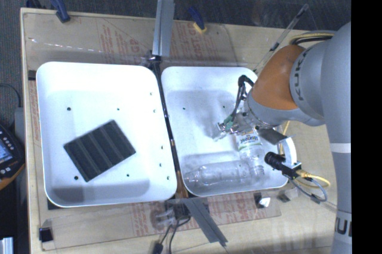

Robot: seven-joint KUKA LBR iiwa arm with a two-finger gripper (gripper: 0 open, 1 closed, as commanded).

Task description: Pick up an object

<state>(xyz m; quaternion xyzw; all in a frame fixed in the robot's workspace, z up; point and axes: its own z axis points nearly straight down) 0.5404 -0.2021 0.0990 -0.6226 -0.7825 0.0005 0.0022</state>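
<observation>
A: What do we see on the bench at this moment?

B: We see two white bins side by side. The left bin [54, 91] holds a dark ribbed pad [99, 149], lying flat and a little turned. The right bin [185, 85] holds a clear plastic bottle [224, 174], which lies on its side along the near wall.

A: And the arm [310, 85]?

B: It reaches in from the right, and its wrist is low over the right bin. The gripper [234, 125] is just above the bottle, near something small and clear with a label [248, 140]. This may be a second small bottle, but we are not sure, because the wrist covers part of it.

A: Is the gripper closed on anything?

B: We cannot tell. The end of the tool is small and mixed with cables and shine, so we do not say if it is open or closed, and we see nothing clearly held.

A: Then how far is the task?

B: In our judgement, the approach is done: the tool is down in the right bin, beside the objects. The grasp is not confirmed, and nothing looks lifted from the bin floor. What is left is a secure hold and the lift. The pad in the left bin is well apart from the tool.
</observation>
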